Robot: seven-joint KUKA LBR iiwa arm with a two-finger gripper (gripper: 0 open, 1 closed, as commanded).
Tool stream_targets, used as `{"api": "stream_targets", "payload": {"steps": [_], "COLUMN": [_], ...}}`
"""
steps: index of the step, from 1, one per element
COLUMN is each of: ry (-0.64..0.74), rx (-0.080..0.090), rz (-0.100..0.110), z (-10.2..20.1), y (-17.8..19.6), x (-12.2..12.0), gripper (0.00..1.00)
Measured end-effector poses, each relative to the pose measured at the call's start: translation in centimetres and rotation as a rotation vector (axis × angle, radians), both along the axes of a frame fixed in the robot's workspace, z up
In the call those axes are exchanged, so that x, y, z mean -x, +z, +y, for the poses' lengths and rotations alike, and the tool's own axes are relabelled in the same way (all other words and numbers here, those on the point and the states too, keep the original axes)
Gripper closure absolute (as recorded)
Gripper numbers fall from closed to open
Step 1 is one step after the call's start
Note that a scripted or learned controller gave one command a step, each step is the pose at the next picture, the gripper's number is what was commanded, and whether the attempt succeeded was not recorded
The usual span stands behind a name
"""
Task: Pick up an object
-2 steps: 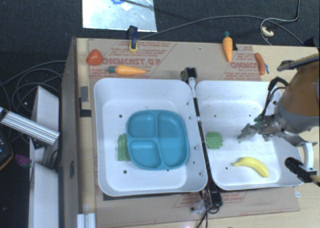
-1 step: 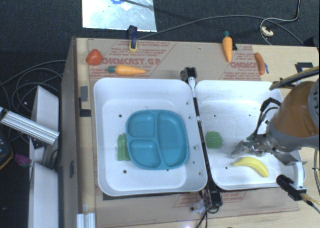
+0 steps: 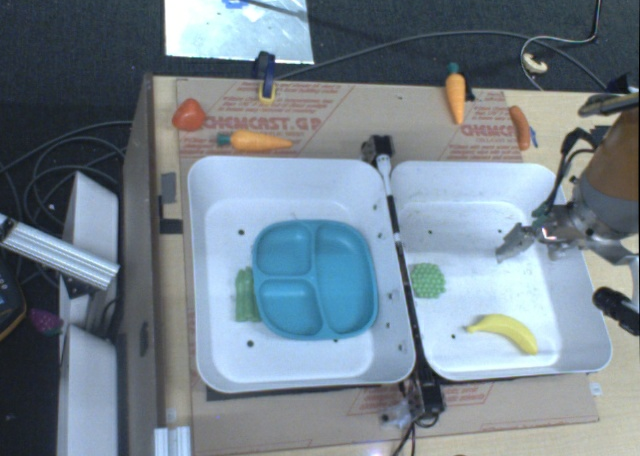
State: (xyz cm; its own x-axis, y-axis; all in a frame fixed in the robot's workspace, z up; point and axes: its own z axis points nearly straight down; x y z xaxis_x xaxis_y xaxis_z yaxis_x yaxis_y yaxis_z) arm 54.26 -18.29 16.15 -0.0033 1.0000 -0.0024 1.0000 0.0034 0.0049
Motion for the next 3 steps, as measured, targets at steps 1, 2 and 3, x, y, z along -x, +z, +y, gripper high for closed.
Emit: {"api": "stream_targets", "payload": {"steps": [1,2,3], "ry": [-0.002,-0.001,-0.002], "rx": [-0.002,-0.003,-0.001], "rz": [0.005,0.005,0.002], "z": [2.4,4.6,3.0], "y": [-1.5,-4.4,-1.4], "x": [4.3,5.6,5.5], "gripper": [0.0,0.0,0.0]}}
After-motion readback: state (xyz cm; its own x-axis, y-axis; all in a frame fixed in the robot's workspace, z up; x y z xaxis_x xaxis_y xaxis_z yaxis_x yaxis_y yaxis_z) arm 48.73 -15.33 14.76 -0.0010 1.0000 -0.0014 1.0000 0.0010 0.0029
